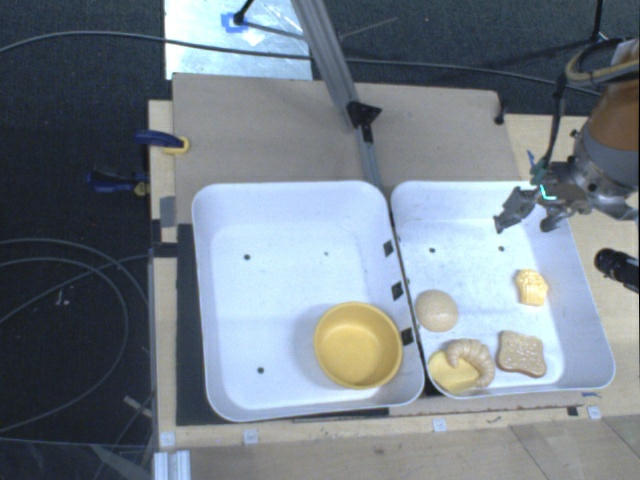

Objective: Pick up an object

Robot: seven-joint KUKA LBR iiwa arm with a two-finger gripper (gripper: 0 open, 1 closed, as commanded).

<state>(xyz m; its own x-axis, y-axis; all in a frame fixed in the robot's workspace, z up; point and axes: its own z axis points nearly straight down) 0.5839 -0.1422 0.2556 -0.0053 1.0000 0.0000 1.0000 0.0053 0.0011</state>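
Croissant (470, 358), bun (437, 310) in right bin (450, 228).

We see smooth, glossy white plastic bins (290, 218), a shiny yellow plastic bowl (358, 343), a matt brown board (260, 128) beneath, and rough-crusted toast (521, 353).

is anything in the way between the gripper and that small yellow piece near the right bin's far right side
Nothing visible is. The gripper hangs above the upper right of the right bin, and the small yellow piece lies below it in the view with bare white floor between them. The round bun and toast lie further off.
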